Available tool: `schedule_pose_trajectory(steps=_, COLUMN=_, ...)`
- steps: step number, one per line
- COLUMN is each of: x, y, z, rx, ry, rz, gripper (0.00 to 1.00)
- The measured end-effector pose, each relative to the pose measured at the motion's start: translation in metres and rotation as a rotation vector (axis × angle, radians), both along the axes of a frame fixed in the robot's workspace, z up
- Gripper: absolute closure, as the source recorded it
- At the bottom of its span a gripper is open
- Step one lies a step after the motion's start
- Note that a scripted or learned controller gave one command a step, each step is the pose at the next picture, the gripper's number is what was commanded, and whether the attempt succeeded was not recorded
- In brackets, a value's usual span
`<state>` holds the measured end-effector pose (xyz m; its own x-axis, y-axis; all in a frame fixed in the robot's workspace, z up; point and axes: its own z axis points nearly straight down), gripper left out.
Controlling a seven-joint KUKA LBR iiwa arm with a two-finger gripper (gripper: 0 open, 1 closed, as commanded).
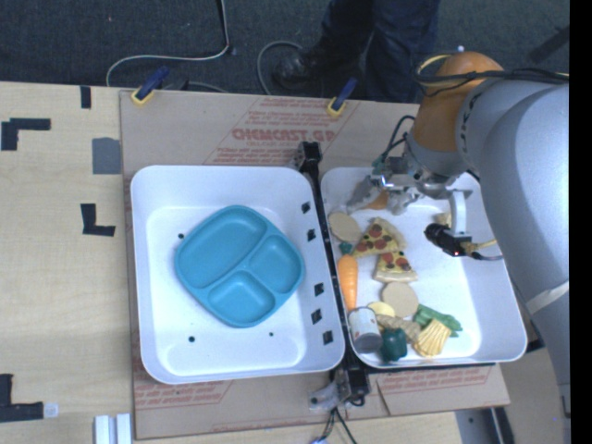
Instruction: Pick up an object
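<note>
Toy food cluttered in right bin [499, 326]: two pizza slices [387, 251] mid-bin, carrot [348, 281] along left wall, tan cookie [400, 298] below the slices, corn cob [432, 339] and a small dark green piece [394, 344] near the front edge. Gripper [384, 192] low over the bin's back left corner, just above the upper pizza slice; finger spread and any grip can't be told, too blurred. Left bin [148, 248] holds a blue divided plate [240, 265], lying flat. Both bins sit on cardboard [268, 132].
</note>
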<state>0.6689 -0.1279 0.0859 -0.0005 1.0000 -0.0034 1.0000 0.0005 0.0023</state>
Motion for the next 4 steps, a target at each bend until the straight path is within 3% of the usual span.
schedule_pose_trajectory(steps=1, x=0.000, y=0.007, z=0.000, rx=-0.001, ry=0.001, rz=0.000, gripper=0.00)
schedule_pose_trajectory(steps=2, x=0.000, y=-0.011, z=0.000, rx=0.001, ry=0.000, rz=0.000, gripper=0.00)
schedule_pose_trajectory(steps=3, x=0.000, y=0.008, z=0.000, rx=0.000, ry=0.000, rz=0.001, gripper=0.00)
schedule_pose_trajectory(steps=4, x=0.000, y=-0.016, z=0.000, rx=0.002, ry=0.000, rz=0.000, gripper=0.00)
